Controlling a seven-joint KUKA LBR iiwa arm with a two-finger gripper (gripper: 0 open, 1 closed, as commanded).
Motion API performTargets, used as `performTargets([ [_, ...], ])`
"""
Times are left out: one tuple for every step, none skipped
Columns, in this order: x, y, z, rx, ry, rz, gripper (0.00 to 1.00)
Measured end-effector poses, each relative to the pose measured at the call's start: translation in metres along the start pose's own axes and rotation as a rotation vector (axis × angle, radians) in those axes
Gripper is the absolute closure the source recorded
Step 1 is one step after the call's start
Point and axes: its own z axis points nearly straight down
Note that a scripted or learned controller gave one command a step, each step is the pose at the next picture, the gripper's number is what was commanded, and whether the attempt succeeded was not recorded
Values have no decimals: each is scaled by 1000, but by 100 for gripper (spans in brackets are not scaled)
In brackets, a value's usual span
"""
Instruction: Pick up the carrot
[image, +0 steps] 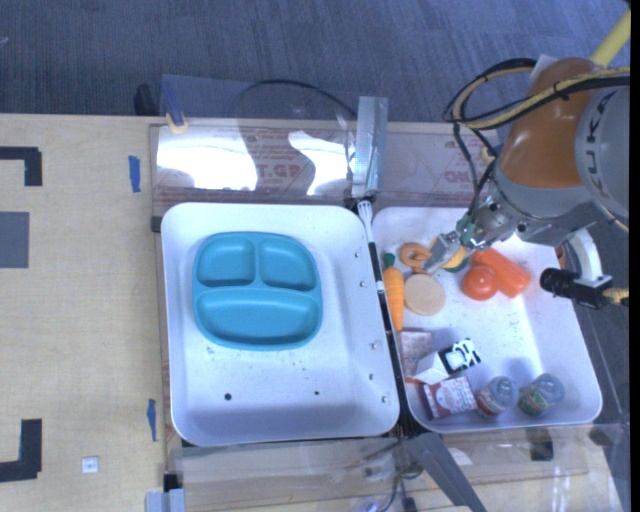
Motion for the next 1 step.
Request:
performTargets([
  [-4,-3,-7,5,-3,5,100],
])
